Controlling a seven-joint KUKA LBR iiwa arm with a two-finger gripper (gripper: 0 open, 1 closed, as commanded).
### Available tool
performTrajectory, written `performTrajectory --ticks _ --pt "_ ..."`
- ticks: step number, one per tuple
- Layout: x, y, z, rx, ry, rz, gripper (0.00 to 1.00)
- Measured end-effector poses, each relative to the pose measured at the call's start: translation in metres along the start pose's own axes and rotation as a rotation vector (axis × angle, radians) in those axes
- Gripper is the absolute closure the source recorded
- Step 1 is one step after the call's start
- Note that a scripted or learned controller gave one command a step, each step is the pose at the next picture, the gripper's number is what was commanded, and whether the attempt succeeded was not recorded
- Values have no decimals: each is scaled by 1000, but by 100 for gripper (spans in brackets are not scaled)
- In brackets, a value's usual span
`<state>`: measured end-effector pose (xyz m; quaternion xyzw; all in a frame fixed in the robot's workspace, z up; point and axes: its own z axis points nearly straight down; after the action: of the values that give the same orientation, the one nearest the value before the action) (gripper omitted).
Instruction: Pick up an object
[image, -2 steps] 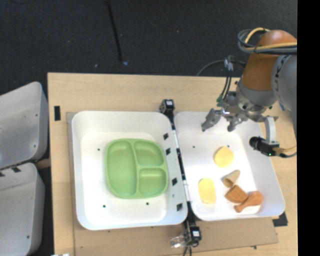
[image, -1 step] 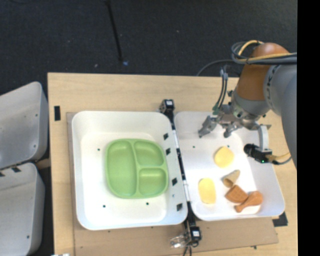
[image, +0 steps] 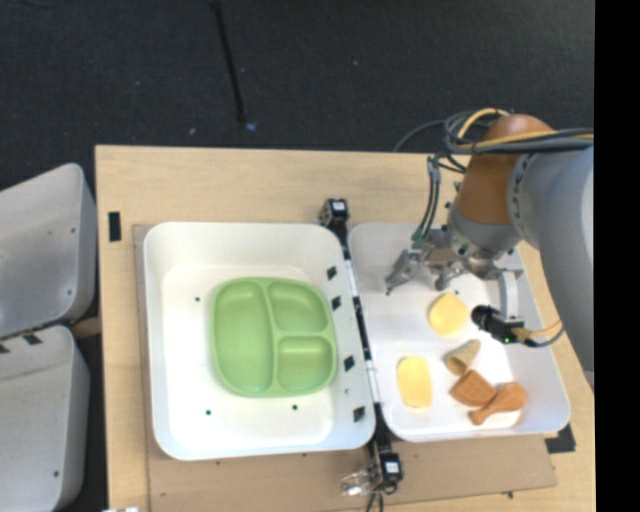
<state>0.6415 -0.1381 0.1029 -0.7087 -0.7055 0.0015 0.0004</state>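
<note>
Overhead, the arm (image: 520, 190) hangs over the right bin (image: 380, 250); its gripper (image: 425, 268) seems spread and holding nothing, though blur hides detail. A yellow piece (image: 448, 314) lies just beside it.

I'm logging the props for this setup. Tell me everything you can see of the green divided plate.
The pale green divided plastic plate is a rounded rectangle with three moulded compartments: one long section on the view's left, two smaller ones on its right. It looks matte and holds nothing. It lies flat, slightly rotated, near the middle of the left white bin, resting on its floor, apart from the walls.
</note>
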Motion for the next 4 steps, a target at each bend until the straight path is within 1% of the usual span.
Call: performTrajectory --ticks 1,2,3,4 --pt "-1 1 -14 -6 -1 3 100" --pt "-5 2 -80 -11 -1 4 100" --pt "-12 -2 -126 -8 0 2 100" --pt "-14 -1 -181 -11 -1 -7 100"
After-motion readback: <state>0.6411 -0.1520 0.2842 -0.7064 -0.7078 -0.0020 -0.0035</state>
